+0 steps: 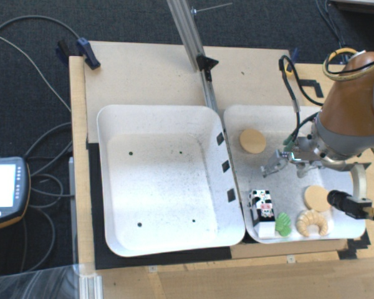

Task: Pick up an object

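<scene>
Over right bin (237, 120) floor, gripper (273, 167) hangs, fingers' state unclear, bare room around; objects crowd near edge: croissant (313, 223).

Two bins side by side on the tabletop (143, 73) — the objects all lie in the right one.

The shallow white left bin (109, 167) touches the shallow white right bin (237, 120). In the right bin, the round tan disc (253, 141) lies toward the back left; the gripper (273, 167) hangs just in front of it. Along the front wall, left to right: the small black-and-white printed box (261, 204), the green lumpy toy (283, 224), the pale croissant-shaped piece (313, 223) — with a second round tan disc (315, 197) just behind the croissant.
</scene>
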Available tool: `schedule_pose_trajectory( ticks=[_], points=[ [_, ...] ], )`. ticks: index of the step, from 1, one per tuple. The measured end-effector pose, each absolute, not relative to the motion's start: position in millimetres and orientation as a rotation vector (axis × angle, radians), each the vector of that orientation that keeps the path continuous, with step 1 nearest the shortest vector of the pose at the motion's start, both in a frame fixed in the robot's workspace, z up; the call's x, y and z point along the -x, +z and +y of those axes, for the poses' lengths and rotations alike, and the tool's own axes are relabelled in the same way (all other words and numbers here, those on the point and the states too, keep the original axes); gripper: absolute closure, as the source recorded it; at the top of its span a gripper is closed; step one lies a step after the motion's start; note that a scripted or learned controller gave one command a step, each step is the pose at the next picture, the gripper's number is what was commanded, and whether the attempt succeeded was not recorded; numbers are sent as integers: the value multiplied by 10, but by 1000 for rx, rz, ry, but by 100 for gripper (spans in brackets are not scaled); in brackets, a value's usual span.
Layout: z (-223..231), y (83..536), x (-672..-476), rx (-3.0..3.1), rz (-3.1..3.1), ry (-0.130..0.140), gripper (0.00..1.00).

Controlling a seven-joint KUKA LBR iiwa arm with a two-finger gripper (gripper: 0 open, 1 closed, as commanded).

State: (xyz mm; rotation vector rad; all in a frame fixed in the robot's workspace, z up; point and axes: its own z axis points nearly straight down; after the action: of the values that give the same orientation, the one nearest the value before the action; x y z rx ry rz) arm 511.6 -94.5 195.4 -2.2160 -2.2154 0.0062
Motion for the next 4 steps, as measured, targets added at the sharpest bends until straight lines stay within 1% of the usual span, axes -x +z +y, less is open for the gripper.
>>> schedule_pose_trajectory(
  ticks=[1,2,3,4],
  points=[
    [-945,1980,-5129,2219,-2220,0,0],
    [-955,1552,-5095,2217,-2216,5,0],
    [-884,1106,-5098,2216,-2216,5,0],
    [-876,917,-5096,2219,-2217,2,0]
  ],
)
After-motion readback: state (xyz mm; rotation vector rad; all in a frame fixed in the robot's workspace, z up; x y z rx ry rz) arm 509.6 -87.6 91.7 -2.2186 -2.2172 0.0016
